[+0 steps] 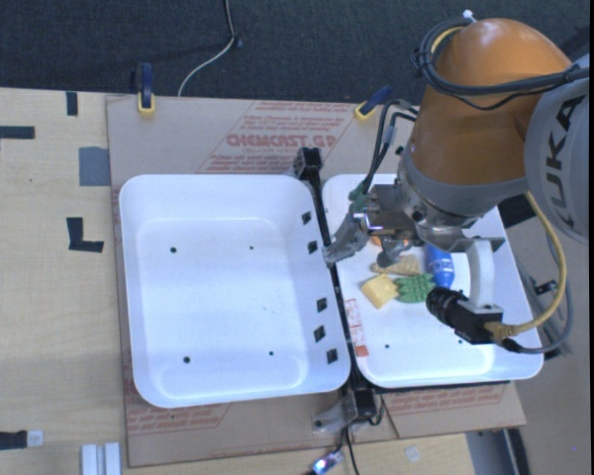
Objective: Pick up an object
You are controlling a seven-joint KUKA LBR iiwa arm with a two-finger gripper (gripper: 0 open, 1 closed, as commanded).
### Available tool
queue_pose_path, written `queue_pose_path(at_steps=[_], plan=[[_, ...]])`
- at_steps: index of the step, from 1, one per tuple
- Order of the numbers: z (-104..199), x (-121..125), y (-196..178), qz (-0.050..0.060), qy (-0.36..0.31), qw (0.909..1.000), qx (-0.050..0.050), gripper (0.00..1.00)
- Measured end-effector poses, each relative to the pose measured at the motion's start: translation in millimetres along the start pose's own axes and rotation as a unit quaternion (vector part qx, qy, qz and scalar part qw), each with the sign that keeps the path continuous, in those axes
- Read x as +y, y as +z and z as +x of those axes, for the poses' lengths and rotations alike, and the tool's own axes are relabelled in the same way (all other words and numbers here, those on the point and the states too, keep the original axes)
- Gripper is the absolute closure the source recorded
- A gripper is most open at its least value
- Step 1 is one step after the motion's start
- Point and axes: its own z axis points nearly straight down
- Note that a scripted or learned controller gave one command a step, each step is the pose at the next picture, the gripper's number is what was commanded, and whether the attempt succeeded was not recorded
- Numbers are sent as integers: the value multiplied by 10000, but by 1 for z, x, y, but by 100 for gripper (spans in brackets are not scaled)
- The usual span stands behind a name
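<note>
Grey arm (564,156) with orange band (490,77), black cables, "KUKA" lettering.

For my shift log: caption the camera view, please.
KUKA arm's gripper low over right bin, beside yellow block, green toy and blue object.

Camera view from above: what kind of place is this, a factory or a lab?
Probably a robotics lab test bench: a KUKA arm reaches over two white bins, small toy-like objects lie in the right one, and tape marks the tabletop.
</note>
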Motion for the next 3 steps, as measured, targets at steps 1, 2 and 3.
queue_pose_path(at_steps=[1, 2, 3], plan=[[32, 2, -151, -121, -54, 9999, 28, 100], [30, 57, -83, -14, -25, 10000, -3, 100], [-9, -1, -45, -1, -12, 10000, 5, 100]])
